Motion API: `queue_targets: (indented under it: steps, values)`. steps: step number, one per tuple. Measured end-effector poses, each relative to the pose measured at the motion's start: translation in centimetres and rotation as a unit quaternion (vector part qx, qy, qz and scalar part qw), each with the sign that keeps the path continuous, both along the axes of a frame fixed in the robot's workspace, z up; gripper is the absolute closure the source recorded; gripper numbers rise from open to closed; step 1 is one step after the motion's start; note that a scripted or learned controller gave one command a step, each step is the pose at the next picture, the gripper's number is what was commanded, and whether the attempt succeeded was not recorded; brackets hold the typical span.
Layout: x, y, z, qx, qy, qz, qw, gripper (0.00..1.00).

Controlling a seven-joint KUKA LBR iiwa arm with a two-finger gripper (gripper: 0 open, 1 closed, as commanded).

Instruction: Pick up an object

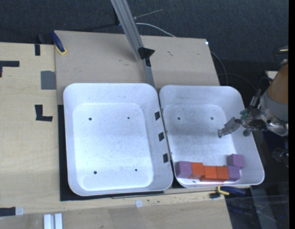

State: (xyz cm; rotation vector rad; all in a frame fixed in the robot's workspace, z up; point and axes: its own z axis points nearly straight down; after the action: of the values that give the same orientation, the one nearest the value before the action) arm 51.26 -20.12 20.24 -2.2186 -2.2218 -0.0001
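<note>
Gripper [232, 126] hangs over the right side of the right bin [200, 92], well above and far of the blocks, nothing between the fingers; can't tell if they're apart or together, too small and blurred. Blocks sit in a row along the near wall of the right bin: purple block [184, 168] at left, two orange blocks [210, 172] in the middle touching each other, then another purple one [236, 161] at the right end, slightly stacked or raised. Left bin [71, 128] sits just beside the right one, rims touching.
</note>
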Motion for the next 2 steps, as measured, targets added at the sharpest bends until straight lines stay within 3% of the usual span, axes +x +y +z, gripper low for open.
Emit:
queue_targets:
  steps: [1, 2]
  values:
    - [1.0, 0.2, -9.5, 0.0004, 0.004, 0.0, 1.0, 0.0]
    - [7.9, -0.7, -11.2, -0.0009, -0.001, 0.001, 1.0, 0.0]
